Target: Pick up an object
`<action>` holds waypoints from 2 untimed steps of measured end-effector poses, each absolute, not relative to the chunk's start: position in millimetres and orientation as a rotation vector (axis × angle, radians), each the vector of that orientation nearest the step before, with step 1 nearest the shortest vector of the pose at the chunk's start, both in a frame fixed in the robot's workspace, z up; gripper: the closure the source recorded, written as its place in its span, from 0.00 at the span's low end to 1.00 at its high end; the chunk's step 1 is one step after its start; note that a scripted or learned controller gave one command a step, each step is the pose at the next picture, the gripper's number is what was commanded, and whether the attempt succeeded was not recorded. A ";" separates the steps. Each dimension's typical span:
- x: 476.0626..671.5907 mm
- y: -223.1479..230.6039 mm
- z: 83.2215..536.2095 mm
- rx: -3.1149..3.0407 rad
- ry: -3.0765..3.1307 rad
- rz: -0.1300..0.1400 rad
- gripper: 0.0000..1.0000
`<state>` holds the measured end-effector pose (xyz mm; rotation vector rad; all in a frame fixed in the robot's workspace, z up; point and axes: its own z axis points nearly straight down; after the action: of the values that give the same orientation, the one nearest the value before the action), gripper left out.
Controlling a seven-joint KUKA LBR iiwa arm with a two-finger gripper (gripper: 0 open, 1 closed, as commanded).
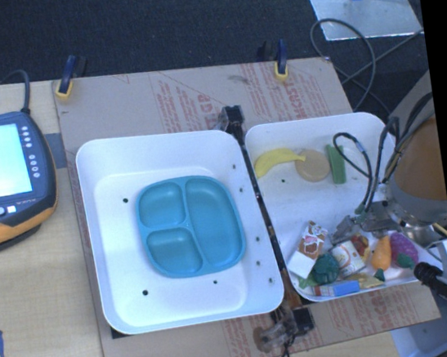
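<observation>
Arm (419, 162) reaching in over right bin (284, 136) — gripper (370, 223) hovering above toy pile (350, 259) — gripper state unclear.

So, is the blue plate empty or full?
Empty: all three compartments of the blue plate show bare blue; it lies alone in the left bin.

Two white bins (99, 232) are seen, one blue divided plate (189, 224), one banana (279, 160), and two clamps (66, 78).
</observation>
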<state>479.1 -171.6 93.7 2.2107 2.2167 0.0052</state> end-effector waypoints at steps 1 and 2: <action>480.0 -171.3 105.0 2.202 2.225 0.006 1.00; 478.3 -164.5 208.5 2.217 2.225 -0.001 1.00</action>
<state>478.3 -164.5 208.5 2.2167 2.2253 -0.0006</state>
